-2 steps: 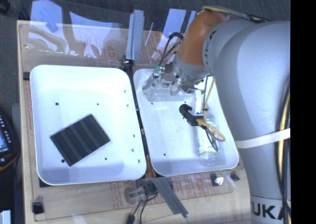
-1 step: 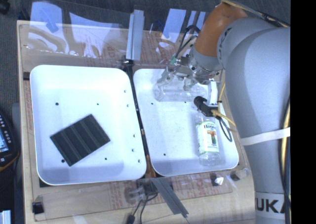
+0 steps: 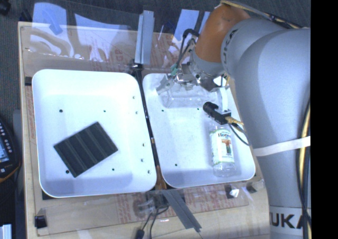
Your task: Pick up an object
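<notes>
Two shallow white bins sit side by side on the wooden tabletop (image 3: 79,209). A clear plastic bottle (image 3: 222,146) with a black cap lies in the right bin (image 3: 179,164), a dark ribbed rectangular mat (image 3: 85,149) in the left bin (image 3: 47,90). At the right bin's far edge the gripper (image 3: 182,78) hangs; whether it is spread, I cannot tell.

bottle (image 3: 223,149) crowds right bin (image 3: 179,169), centre open

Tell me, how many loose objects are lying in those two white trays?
2. A dark ribbed rectangular pad lies in the left bin; a clear bottle with a dark cap lies in the right bin, near its right edge. The arm may hide others.
</notes>
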`<state>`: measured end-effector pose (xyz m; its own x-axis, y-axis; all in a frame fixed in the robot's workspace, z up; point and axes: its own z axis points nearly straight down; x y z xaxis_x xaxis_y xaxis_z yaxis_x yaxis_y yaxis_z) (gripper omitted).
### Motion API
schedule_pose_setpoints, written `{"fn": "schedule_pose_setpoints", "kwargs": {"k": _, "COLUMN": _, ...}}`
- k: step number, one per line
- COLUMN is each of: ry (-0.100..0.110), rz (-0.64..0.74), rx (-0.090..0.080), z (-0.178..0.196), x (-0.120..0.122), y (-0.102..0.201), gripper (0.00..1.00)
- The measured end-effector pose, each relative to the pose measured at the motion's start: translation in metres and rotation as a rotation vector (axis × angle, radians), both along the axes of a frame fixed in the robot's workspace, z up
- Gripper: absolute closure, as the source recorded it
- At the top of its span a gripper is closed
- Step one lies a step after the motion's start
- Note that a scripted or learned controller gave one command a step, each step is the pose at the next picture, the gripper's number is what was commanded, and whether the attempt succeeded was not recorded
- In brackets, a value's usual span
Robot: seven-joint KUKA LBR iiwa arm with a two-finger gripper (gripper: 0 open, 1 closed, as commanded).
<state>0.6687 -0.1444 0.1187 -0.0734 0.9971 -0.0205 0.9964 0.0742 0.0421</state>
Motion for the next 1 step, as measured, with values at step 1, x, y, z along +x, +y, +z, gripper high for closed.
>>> {"fn": "schedule_pose_setpoints", "kwargs": {"k": 1, "ry": -0.013, "rz": -0.157, "rx": 0.011, "z": 0.0002, "x": -0.0148, "y": 0.0071, "gripper": 0.0}}
